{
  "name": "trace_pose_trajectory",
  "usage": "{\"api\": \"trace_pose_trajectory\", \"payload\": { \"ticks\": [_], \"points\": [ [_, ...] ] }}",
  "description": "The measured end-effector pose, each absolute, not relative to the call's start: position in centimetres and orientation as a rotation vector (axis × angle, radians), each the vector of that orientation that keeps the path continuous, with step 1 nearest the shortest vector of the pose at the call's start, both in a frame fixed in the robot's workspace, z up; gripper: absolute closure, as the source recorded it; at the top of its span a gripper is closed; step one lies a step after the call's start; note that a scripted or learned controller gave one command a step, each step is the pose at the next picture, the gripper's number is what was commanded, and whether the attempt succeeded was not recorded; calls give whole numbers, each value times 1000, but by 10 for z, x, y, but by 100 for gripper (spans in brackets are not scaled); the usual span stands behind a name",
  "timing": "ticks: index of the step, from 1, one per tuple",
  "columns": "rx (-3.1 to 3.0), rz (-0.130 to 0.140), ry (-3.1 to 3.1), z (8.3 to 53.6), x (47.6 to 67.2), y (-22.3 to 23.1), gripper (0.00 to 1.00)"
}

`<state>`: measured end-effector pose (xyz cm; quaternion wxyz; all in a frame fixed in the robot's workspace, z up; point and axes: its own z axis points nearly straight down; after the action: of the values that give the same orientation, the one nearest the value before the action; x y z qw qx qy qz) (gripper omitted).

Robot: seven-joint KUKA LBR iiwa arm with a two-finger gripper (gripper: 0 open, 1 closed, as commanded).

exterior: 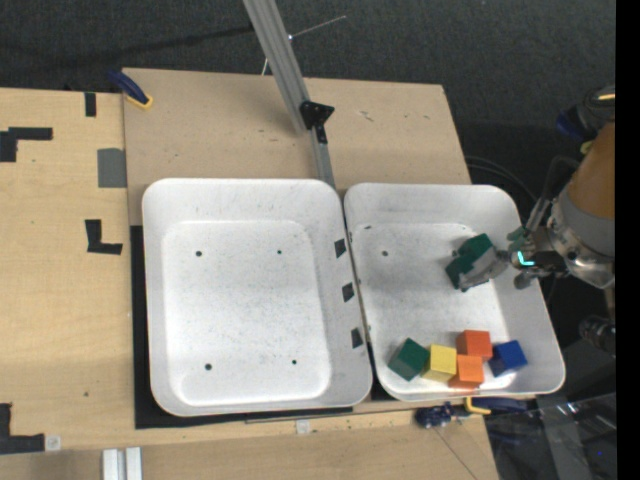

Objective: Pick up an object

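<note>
The wide, shallow white plastic bin on the left (245, 298) sits on a flat light-brown wooden bench (60, 268), touching the white bin on the right (400, 218). Near that right bin's front edge huddle small hard blocks: a dark green cube (408, 359), yellow cube (442, 359), two orange cubes (471, 356) and a blue cube (508, 355). Further back, the grey metal gripper (470, 265) is pinching a dark green block (470, 257) by the bin's right edge.

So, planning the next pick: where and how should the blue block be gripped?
Judging by its spot, take the blue block from above, fingers on its near and far faces. The orange block is close on its left, the right bin wall curves close on its right.
</note>
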<state>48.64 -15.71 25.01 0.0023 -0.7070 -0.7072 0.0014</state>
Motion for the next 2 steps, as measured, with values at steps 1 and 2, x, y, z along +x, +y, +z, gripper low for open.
{"api": "trace_pose_trajectory", "payload": {
  "ticks": [1, 2],
  "points": [
    [-2219, 1, -2222, 252, 487, -157, 0],
    [-2216, 6, -2219, 205, 490, -149, 0]
  ]
}}
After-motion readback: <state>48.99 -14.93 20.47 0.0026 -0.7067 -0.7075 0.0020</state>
